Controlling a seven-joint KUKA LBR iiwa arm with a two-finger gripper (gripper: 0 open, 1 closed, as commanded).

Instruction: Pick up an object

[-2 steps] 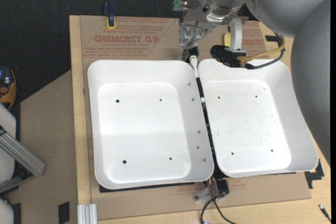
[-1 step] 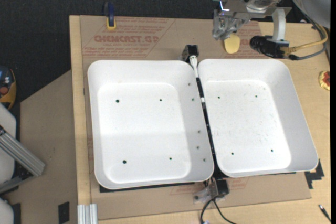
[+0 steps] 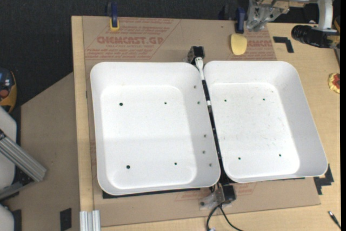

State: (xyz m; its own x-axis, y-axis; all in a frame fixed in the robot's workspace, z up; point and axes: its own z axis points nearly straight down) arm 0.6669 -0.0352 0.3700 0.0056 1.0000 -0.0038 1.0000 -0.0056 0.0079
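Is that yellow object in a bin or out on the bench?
Out. The yellow object lies on the brown board just beyond the right bin, past its far rim, below the gripper.

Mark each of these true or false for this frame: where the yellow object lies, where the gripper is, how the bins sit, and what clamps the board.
1. The yellow object lies inside the right bin. False: it lies on the board behind that bin.
2. The gripper is above the board's far edge, near the yellow object. True.
3. The two bins are stacked. False: the left bin sits beside the right one.
4. A blue-and-yellow clamp grips the board's far edge. True.
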